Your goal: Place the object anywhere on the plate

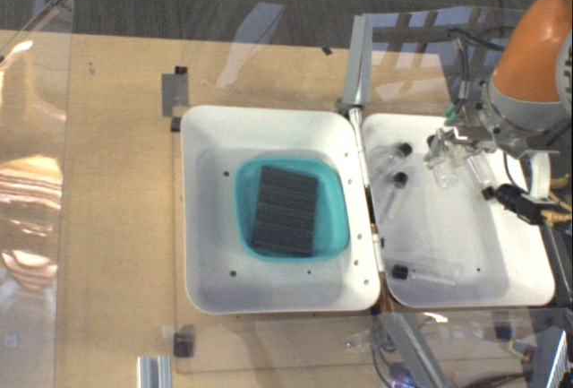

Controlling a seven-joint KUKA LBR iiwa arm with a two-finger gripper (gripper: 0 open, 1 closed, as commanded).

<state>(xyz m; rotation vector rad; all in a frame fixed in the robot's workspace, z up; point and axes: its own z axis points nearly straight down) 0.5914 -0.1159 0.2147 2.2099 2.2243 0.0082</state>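
Two shallow white bins are seen side by side on the wooden bench [107, 225]. The left bin [201, 198] carries a teal plate [336, 216] near its middle, and a dark ribbed block [286, 211] is seen lying flat on that plate, well within its rim and slightly tilted against the bin's edges. The plate is set apart from all four walls of the bin.

The right bin [528, 279] holds several small clear vials with black caps. Two capped vials [399, 164] are found near its far left corner, just beside each other, and another vial [421, 274] lies on its side near the near left corner, close to the bin's front wall.

The grey arm with its orange band [533, 55] is seen above the far right corner of the right bin. The tool [452, 149] is placed over the far part of that bin, near the two capped vials, among clear and metallic parts and cables. Whether the tool is spread or pressed together cannot be told, because its tip is muddled with the clear vials beneath it. A metal bracket [356, 64] stands at the far edge between the two bins.
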